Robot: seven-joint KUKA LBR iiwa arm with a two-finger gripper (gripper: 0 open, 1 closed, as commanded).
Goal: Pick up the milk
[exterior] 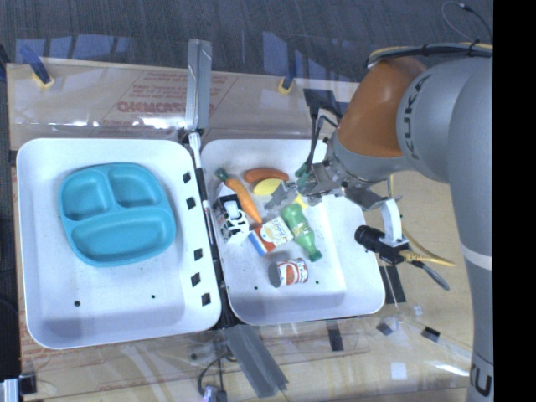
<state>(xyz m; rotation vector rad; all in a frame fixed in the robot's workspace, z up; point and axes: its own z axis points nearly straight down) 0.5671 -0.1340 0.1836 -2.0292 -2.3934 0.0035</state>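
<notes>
The milk (232, 217) is a small white carton with black cow patches, lying at the left side of the right bin (360, 287), close to the divider between the bins. My gripper (292, 191) hangs over the middle of that bin, to the right of the milk and apart from it. It sits just above a yellow fruit (266, 188) and the top of a green bottle (300, 230). An orange carrot (244, 199) lies between the gripper and the milk.
An orange-red sausage (265, 175) lies at the back of the right bin. A white, blue and red carton (270, 235) and a red can (291, 272) lie nearer the front. The left bin (50, 308) holds a blue divided plate (117, 212).
</notes>
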